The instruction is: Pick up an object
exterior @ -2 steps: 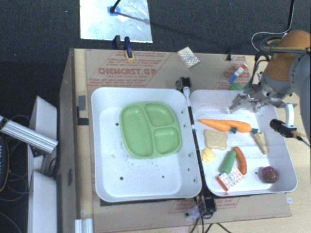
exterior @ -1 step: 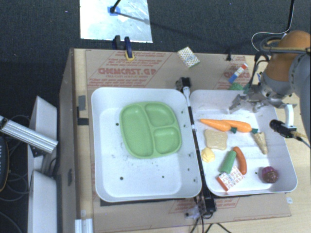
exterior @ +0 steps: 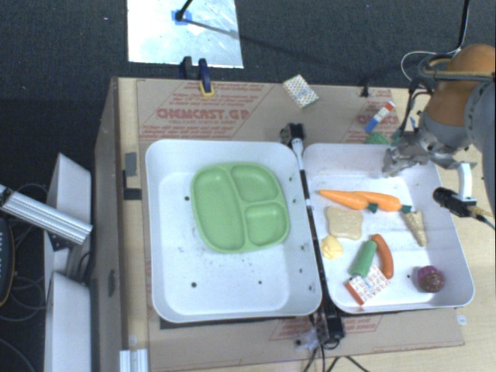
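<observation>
Carrot (exterior: 359, 200) in rt bin (exterior: 457, 239); board (exterior: 203, 115) reads "CHEMCAST GP".

Bench (exterior: 232, 107): two white bins (exterior: 178, 285) side by side; small patterned block (exterior: 300, 91), possibly eraser.

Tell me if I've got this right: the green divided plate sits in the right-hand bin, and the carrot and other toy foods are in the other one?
Not quite. The camera view shows the green divided plate in the left bin, not the right. The carrot and the other toy foods lie in the right bin, as you said.
</observation>
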Action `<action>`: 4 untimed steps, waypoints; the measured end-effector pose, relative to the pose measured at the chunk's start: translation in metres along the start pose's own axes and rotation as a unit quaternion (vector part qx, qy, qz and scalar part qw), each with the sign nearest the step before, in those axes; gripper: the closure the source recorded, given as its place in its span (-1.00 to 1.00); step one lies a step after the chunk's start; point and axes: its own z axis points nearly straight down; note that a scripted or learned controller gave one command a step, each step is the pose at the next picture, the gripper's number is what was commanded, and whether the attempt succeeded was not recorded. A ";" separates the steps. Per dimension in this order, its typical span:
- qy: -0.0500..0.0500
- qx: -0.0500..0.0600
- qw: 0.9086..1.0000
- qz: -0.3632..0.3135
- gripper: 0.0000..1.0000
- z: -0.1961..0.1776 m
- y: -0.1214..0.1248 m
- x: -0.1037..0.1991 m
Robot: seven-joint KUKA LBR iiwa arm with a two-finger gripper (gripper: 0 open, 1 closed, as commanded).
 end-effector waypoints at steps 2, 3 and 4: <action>0.001 0.002 1.000 0.001 -1.00 0.010 -0.001 0.000; 0.001 0.003 1.000 0.001 -1.00 0.012 -0.001 0.001; 0.000 0.000 1.000 0.000 1.00 0.000 0.000 0.000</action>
